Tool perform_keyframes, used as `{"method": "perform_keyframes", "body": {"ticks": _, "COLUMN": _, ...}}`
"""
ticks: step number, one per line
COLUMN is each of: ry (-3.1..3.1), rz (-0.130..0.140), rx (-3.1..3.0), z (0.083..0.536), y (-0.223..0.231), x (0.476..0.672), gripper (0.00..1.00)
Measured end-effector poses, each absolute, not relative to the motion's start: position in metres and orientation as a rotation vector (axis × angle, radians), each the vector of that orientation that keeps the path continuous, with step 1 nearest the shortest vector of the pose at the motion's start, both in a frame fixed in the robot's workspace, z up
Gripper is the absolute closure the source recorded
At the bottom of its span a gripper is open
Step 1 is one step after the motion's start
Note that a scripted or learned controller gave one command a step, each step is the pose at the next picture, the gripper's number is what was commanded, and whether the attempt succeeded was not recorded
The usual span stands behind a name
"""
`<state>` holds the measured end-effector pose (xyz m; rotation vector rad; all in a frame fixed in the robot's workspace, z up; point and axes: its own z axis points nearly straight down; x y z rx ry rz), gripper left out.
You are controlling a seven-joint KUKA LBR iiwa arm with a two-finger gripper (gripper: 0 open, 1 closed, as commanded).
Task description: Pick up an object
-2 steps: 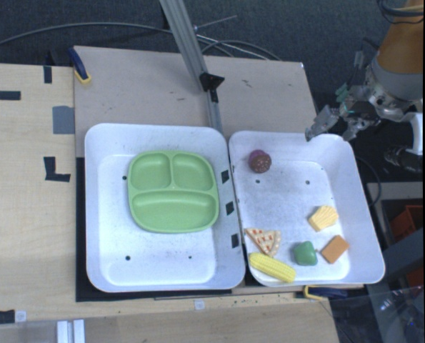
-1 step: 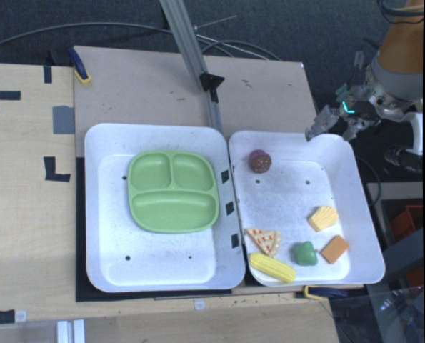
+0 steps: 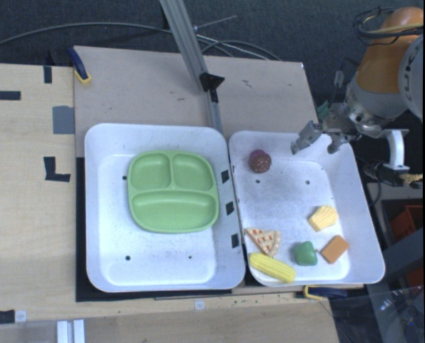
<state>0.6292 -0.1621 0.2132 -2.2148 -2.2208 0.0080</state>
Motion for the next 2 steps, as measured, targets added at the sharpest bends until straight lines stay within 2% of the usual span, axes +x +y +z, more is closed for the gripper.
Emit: {"method": "perform_keyframes", "body": {"ticks": 2, "ry": -2.221, "rz": 0.008, "rx": -2.215, "z": 0.094, "y": -0.163, "x": 0.626, "gripper": 0.0}}
